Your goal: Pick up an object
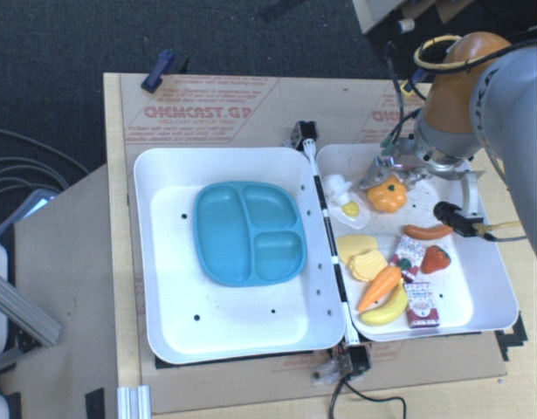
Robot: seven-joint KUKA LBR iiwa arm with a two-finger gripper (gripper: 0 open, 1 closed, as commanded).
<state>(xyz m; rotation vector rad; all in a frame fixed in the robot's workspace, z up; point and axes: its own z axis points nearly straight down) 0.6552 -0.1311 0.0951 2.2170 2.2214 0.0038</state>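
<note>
- Camera view, looking down at a slant: two shallow white bins sit side by side on a bench covered with brown printed board.
- The left bin (163, 304) holds a blue divided plate (249, 232), lying flat near its middle.
- The right bin (491, 291) holds a cluster of toy foods.
- The arm (478, 94), grey with an orange band, reaches in from the right, over the far end of the right bin.
- The gripper (388, 166) hangs just above an orange pepper-shaped toy (387, 195); whether it touches or grips the toy cannot be told.
- Beside the pepper lies a fried egg (345, 202).
- Nearer the viewer are a sausage (427, 230), a strawberry (436, 258), a carrot (379, 288) and a banana (383, 311).
</note>
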